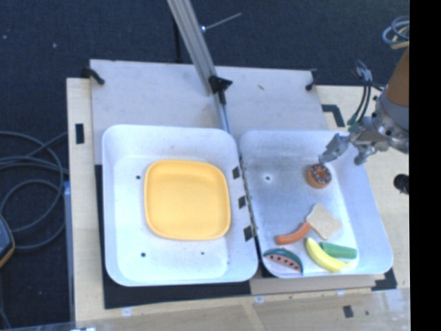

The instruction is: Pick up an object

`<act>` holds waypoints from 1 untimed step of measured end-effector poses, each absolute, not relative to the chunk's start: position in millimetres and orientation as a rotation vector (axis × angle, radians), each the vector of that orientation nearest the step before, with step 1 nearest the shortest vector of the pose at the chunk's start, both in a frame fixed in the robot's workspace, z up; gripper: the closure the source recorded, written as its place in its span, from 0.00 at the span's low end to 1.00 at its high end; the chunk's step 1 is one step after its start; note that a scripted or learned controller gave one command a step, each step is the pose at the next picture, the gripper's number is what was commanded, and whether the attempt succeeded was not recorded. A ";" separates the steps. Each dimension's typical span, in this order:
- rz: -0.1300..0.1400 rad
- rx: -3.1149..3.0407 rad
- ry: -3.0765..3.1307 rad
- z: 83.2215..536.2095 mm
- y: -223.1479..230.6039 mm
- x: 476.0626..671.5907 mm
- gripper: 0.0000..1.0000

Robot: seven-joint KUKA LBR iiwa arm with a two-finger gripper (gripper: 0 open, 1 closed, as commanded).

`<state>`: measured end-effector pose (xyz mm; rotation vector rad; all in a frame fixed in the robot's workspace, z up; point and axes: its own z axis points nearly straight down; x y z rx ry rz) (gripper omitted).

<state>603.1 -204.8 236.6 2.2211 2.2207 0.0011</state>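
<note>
The claw [348,149] hangs over the right bin [275,157], its two fingers spread apart and holding nothing. Just below its left fingertip lies a small round brown piece, perhaps a toy cookie [318,176]; the view is too coarse to be sure. It looks light, stiff and flat, so pinching across its rim should suit. Farther below lie a bread slice [324,221], sausage [293,234] and banana [322,255].

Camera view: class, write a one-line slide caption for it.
Gripper poised over a small round brown toy in the right bin; yellow plate in the left bin.
</note>
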 end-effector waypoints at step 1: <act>-0.003 2.224 2.222 194.7 -207.3 603.3 0.00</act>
